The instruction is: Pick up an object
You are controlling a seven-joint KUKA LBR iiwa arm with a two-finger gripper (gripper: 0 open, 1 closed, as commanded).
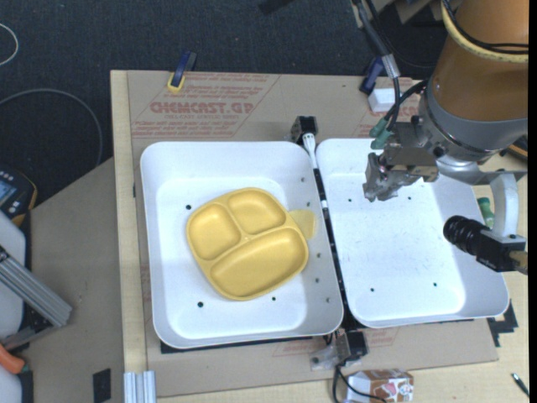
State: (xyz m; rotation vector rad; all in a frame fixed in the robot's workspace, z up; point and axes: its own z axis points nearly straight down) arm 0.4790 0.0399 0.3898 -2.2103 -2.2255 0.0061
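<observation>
Tray (246, 243), yellow, three-compartment, lies flat at centre of left bin (168, 300), left-centre of frame. Right bin (403, 296) adjoins it. Gripper (380, 193) hangs over upper left part of right bin, right of frame centre, well apart from tray. Nothing visible between fingers; whether they are spread or closed cannot be told.

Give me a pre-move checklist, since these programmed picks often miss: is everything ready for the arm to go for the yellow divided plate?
1. Target present: yellow divided plate lies in the left bin. Ok.
2. Plate unobstructed from above. Ok.
3. Tool positioned over target: it hangs over the right bin, across the divider. Not ok.
4. Tool free of any object: nothing seen between its fingers. Ok.
5. Finger opening: cannot tell.
6. Plate flat: appears to rest flat, slightly rotated. Ok.
</observation>
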